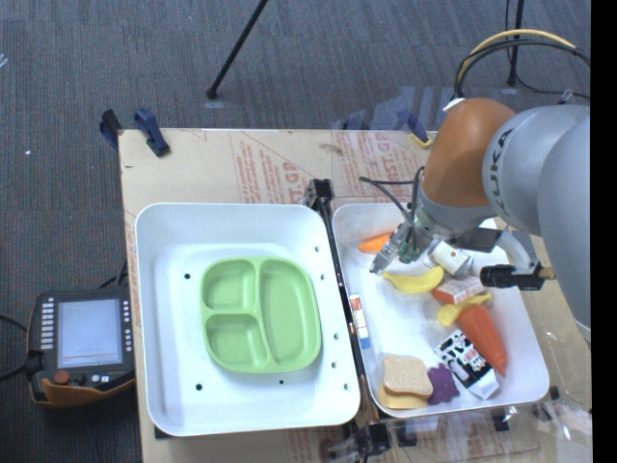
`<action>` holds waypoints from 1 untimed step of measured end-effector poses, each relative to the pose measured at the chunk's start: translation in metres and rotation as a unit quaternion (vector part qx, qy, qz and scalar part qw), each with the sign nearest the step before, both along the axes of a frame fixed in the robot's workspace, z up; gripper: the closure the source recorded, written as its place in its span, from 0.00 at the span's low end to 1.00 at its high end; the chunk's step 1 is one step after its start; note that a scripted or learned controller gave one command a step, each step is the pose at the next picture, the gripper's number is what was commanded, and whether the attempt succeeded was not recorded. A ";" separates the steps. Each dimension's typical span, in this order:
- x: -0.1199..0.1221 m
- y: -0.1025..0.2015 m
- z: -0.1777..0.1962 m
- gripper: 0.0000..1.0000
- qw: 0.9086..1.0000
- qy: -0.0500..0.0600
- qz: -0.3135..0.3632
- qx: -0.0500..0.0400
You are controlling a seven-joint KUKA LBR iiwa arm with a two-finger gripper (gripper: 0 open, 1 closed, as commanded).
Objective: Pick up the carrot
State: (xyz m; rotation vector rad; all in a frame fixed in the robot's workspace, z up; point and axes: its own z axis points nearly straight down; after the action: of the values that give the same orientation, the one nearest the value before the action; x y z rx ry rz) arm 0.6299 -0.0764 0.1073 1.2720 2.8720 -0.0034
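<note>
— Where's the gripper [393, 258] now?

— Down in the right bin [525, 379], near its upper left part. Its fingers [388, 258] are too small and blurred from here; I cannot tell whether they're spread or closed.

— Anything between them?

— Nothing I can make out. A small orange piece [375, 243] lies just beside the tips, up and to the left. A banana [415, 280] lies just below and to the right, very close.

— And the carrot [483, 337]?

— Well apart from the fingers, lower right, lying at a slant in the same bin. A black-and-white carton [469, 363] lies beside its lower end, and a sandwich [407, 381] with a purple piece [442, 384] sits further down.

— The other side?

— Far to the left of the fingers, the left bin [164, 249] holds a green tray [260, 313]. A tube [359, 320] lies along the right bin's left wall.
</note>
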 end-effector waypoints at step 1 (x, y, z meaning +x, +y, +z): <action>-0.020 -0.009 -0.020 1.00 0.997 0.001 0.076 0.001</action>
State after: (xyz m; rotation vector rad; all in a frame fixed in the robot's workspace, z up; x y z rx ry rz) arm 0.6100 -0.0850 0.0872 1.0502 2.9624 -0.0001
